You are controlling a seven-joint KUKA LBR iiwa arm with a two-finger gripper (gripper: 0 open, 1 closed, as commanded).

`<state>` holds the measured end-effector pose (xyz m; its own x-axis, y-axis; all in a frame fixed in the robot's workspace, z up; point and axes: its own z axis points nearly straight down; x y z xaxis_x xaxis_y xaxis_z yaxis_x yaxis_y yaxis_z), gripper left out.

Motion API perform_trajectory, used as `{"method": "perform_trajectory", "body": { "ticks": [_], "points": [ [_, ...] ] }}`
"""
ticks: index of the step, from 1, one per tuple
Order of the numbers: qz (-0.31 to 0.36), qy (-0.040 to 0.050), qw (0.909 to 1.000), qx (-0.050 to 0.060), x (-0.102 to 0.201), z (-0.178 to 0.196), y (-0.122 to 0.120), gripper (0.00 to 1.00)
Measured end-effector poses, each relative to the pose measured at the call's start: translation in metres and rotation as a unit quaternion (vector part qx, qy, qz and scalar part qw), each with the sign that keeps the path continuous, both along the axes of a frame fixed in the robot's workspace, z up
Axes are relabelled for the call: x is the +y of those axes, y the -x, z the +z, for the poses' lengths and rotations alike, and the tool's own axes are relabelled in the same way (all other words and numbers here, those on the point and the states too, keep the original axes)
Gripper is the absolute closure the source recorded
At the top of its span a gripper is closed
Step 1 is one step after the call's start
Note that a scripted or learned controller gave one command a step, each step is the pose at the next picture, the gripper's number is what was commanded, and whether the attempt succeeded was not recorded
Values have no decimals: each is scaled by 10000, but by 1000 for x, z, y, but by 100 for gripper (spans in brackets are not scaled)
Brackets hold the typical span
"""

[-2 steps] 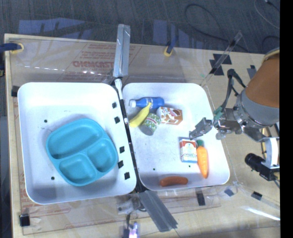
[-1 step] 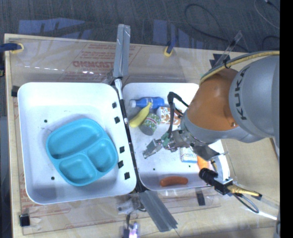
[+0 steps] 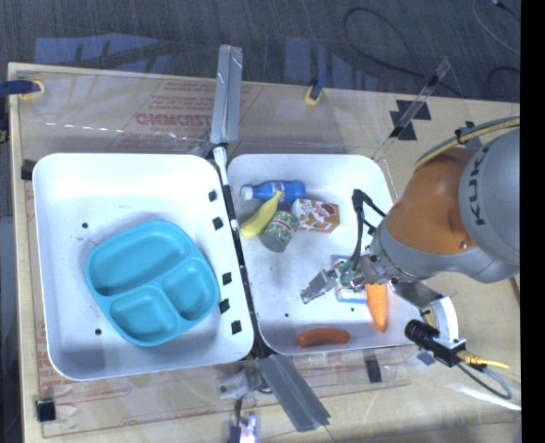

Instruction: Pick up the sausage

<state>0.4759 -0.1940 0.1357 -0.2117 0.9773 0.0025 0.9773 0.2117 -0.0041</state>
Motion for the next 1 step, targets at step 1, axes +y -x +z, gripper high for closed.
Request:
{"method": "perform_trajectory", "body": {
  "ticks": [1],
  "points": [
    [1334,12,9911,-29,-11,-7,-59,0]
  ]
}}
